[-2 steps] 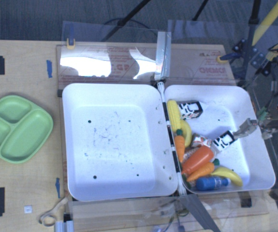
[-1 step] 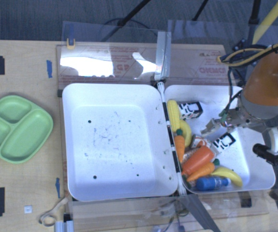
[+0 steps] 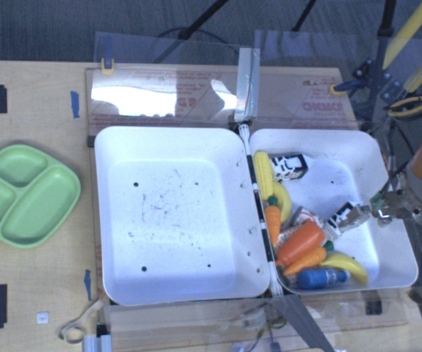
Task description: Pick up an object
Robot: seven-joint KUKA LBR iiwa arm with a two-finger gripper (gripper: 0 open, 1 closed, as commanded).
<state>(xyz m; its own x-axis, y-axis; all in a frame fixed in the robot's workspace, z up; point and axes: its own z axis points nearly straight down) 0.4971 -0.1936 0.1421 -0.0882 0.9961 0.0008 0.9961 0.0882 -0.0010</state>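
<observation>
Toys: corn, carrot, banana in right bin.

The worktop looks like pale, matt wood. Both white bins seem smooth plastic, the left one scuffed with faint blue marks. The green divided plate is matt plastic. Clear glossy panels stand behind, catching glare.

A wooden bench stands on dark grey carpet, crossed by black stand legs.
</observation>
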